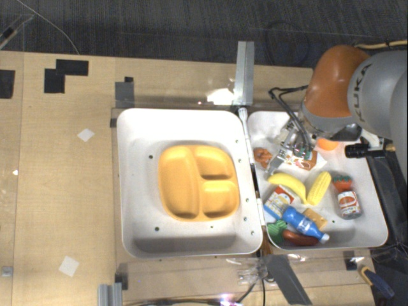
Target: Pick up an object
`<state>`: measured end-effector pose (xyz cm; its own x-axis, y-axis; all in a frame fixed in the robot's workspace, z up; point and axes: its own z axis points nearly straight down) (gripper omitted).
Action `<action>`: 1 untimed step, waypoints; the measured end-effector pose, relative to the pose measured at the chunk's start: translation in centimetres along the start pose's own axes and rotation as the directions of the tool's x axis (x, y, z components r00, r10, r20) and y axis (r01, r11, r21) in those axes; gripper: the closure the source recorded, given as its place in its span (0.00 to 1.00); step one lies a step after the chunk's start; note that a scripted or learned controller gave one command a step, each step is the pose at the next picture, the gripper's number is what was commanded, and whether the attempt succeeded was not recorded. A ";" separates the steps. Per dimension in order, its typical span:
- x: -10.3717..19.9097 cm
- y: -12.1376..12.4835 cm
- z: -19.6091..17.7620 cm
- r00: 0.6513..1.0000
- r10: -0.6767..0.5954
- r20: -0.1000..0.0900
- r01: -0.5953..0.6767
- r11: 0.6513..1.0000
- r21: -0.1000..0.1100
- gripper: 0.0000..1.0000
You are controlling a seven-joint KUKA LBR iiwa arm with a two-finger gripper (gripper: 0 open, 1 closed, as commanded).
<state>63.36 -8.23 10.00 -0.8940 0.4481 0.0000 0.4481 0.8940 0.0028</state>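
Camera view: claw point(285, 150) of the grey arm hangs low over the right white bin point(376, 225), fingers slightly parted and gripping nothing that shows. Nearest candidate, by my reading, is the yellow plastic banana point(288, 185), lying just below and in front of the claw, beside the yellow toy corn cob point(319, 187). Its long axis runs from upper left to lower right, curved, so the fingers should straddle it crosswise. A yellow divided tray point(196, 180) sits in the left white bin point(137, 171) on the desk point(57, 190).

A glossy yellow plastic tray point(195, 182) is seen in a smooth white plastic bin point(137, 171); the bench point(57, 190) looks like matt wood.
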 end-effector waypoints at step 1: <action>-1.1 -3.0 -11.1 1.000 -0.005 0.019 0.005 1.000 -0.003 0.00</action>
<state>62.96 -11.43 21.11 -0.8960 0.4436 -0.0188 0.4435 0.8962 0.0060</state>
